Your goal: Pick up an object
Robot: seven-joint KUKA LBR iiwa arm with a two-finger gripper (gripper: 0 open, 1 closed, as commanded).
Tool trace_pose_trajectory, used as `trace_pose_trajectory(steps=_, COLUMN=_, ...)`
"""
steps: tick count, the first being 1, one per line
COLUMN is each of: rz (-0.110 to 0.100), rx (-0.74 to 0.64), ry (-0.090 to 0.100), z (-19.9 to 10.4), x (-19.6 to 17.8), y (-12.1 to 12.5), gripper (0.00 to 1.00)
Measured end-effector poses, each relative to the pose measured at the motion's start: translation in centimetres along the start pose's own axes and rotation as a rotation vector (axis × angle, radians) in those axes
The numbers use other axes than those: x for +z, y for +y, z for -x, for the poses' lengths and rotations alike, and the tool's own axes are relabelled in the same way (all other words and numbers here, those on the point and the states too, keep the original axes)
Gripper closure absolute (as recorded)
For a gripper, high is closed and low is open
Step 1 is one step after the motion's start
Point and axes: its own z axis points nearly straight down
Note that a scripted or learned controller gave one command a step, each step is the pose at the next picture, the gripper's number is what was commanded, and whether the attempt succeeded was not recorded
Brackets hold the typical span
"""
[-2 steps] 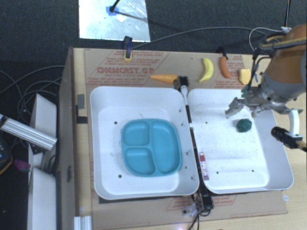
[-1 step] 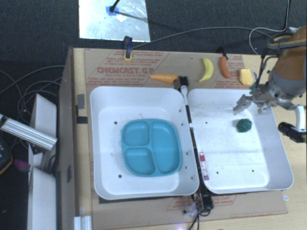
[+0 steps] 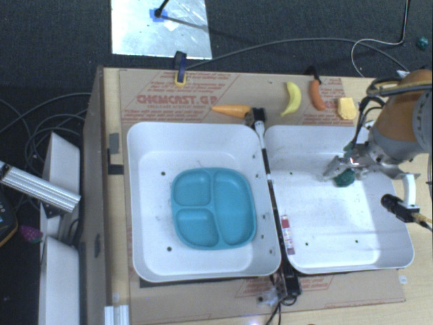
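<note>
1. Gripper (image 3: 346,166) low in the right bin (image 3: 379,256), over a small teal object (image 3: 344,178); finger state cannot be told.
2. Left bin (image 3: 145,249) holds a blue divided plate (image 3: 213,207).
3. On the board behind the bins: carrot (image 3: 231,110), banana (image 3: 292,98), sausage (image 3: 316,95), yellow block (image 3: 346,107).

Both white bins (image 3: 203,141) below me look like smooth, slightly glossy plastic. The blue divided plate (image 3: 214,207) has a matt plastic sheen. The bench (image 3: 203,93) top is flat brown cardboard with printed red lettering. Beyond it lies a dull, scuffed metal sheet (image 3: 161,17) on rough dark carpet (image 3: 54,19).
</note>
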Motion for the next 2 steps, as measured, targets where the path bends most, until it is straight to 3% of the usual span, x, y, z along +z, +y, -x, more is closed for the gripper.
trace_pose_trajectory(steps=1, rz=0.004, rx=-0.002, ry=-0.001, z=0.0, x=-1.2, y=0.1, gripper=1.0)
trace_pose_trajectory(steps=2, rz=0.003, rx=-0.005, ry=0.002, z=-13.1, x=-10.2, y=-0.9, gripper=1.0)
